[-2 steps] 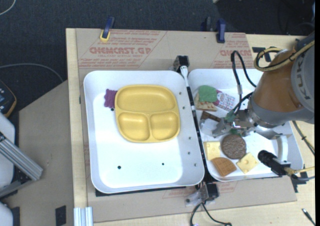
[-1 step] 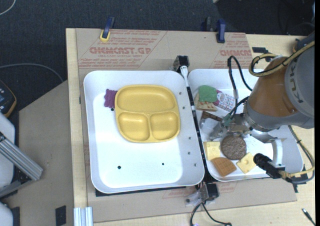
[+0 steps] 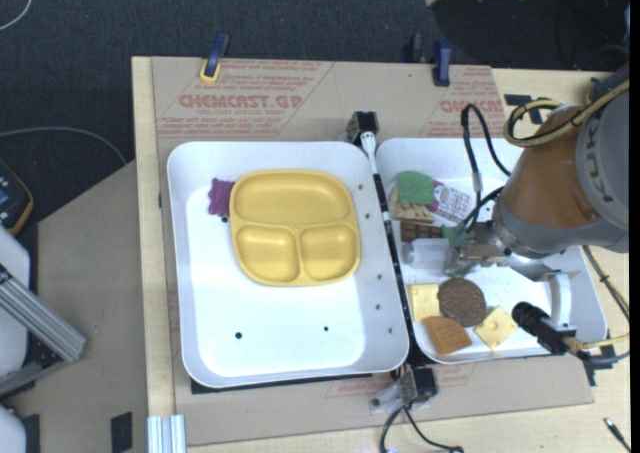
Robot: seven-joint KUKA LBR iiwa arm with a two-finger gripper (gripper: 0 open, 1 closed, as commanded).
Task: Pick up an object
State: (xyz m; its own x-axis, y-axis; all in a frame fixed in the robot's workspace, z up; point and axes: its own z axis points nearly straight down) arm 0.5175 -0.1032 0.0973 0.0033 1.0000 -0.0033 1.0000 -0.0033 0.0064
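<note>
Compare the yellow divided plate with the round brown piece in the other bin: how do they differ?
The yellow divided plate is far larger than the round brown piece. The plate is rounded-rectangular with three compartments; the brown piece is a plain disc. The plate lies in the left bin, the brown piece in the right bin. Both lie flat.

A single fixed camera is mounted above the bench point(image 3: 300, 91), angled downward at a slant. Both bins fall within its frame: the left bin point(image 3: 200, 271) and right bin point(image 3: 590, 311).
</note>
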